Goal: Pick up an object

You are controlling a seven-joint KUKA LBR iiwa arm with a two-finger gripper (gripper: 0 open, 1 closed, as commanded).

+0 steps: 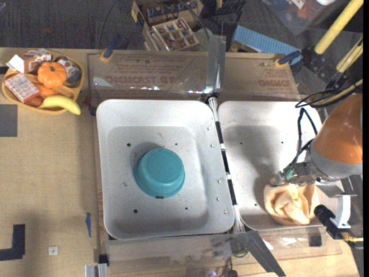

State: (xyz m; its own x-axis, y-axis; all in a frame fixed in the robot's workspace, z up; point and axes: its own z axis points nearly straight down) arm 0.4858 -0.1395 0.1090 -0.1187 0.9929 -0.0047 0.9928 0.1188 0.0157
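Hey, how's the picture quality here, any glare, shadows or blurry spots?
Camera view: even, soft light; the teal bowl casts only a faint shadow on the left bin; glare streaks on the clear sheet behind the bins; the arm's orange band looks soft and blurred near the frame edge; the cloth is sharp enough.

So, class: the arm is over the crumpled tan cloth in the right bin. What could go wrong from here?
1. The crumpled tan cloth is soft and bunched, so the gripper may pinch only a fold that slips free.
2. It lies close to the near wall of the right white bin, so it could drag over the wall.
3. Black cables hang beside the wrist and might snag.
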